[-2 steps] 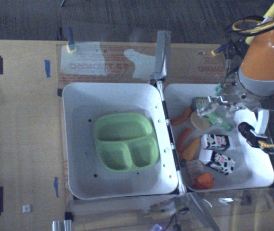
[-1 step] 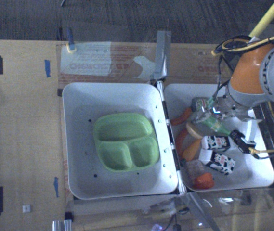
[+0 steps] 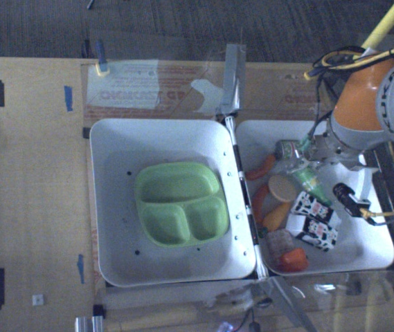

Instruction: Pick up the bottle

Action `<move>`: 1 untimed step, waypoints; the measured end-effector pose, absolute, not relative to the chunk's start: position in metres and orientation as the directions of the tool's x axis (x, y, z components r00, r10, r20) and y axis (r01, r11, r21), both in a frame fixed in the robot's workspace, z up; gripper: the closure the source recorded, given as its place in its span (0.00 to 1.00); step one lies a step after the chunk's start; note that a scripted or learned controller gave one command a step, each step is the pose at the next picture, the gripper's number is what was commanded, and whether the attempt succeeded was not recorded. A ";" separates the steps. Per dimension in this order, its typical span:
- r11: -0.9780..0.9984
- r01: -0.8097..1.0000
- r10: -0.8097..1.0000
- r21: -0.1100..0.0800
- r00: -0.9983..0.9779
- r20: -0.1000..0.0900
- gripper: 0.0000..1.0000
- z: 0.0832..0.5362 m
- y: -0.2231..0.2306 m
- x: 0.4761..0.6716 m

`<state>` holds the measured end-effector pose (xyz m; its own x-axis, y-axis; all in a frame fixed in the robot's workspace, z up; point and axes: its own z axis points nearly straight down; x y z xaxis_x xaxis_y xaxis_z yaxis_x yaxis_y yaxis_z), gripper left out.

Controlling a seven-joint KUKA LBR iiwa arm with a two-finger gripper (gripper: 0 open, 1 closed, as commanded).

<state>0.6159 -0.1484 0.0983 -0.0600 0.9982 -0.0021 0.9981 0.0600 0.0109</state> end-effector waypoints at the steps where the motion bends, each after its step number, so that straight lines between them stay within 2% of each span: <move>1: 0.090 0.996 0.996 0.002 -0.090 0.000 1.00 0.248 -0.067 0.579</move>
